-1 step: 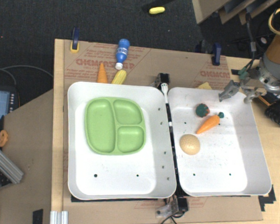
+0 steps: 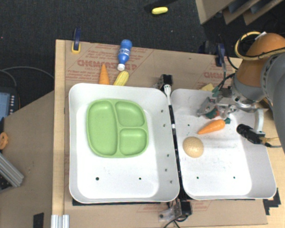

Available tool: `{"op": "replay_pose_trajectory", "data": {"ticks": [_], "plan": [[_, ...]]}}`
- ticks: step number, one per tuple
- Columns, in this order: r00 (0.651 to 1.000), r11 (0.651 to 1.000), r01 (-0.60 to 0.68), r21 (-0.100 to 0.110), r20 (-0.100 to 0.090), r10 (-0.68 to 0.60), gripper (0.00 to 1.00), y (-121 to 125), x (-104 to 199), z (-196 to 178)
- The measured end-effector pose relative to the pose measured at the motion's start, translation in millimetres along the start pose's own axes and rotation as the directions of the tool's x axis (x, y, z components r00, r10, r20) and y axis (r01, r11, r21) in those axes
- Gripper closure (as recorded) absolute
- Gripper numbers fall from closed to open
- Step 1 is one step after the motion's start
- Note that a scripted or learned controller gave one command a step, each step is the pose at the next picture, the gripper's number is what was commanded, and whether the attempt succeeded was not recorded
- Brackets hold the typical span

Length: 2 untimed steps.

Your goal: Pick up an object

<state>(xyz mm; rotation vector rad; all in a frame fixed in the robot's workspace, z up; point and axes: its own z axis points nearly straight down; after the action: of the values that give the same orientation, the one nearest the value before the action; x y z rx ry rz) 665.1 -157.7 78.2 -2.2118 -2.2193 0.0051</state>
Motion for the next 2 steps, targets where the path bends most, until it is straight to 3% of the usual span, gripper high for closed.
{"op": "replay_pose_trajectory", "data": {"ticks": [1,2], "plan": [[1.000,1.000,-0.001,-0.010,0.005,0.001,1.00,2,-3,-18],[1.000,1.000,-0.005,-0.012,0.004,0.005,1.00,-54,8,-117]]}}
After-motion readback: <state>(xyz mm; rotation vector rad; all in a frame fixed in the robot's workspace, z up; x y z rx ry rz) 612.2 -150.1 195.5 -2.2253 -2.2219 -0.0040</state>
